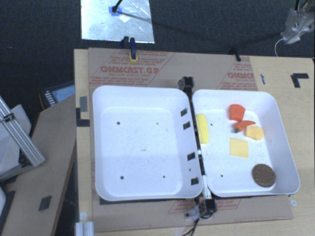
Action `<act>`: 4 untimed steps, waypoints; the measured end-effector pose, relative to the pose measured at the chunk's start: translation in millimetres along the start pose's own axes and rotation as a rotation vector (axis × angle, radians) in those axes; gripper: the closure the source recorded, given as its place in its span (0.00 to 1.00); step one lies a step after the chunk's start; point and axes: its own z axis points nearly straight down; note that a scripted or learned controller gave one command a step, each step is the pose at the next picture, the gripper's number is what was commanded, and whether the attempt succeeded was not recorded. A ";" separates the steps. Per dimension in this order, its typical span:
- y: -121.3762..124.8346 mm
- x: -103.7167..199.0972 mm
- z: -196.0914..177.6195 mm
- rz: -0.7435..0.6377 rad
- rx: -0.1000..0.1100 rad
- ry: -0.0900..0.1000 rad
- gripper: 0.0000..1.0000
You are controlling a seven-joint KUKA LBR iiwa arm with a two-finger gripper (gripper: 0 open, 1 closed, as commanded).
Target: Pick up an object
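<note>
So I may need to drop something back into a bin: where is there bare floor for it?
The left bin has open floor from wall to wall. In the right bin, free patches lie between the corn cob and yellow square, and left of the brown disc. It is crowded around the orange piece and cheese chunk.

Smooth white plastic bins, matt brown cookie, shiny foil sheet

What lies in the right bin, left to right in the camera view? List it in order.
Corn cob → yellow square slice → brown round patty. The orange pieces overlap these across the width, so they are left out.
</note>
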 end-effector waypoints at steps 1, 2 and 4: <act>47.8 -92.9 52.6 0.016 0.007 -0.002 1.00; 57.8 -130.0 72.4 0.012 0.005 -0.001 1.00; 58.4 -127.0 12.6 0.005 0.005 0.000 1.00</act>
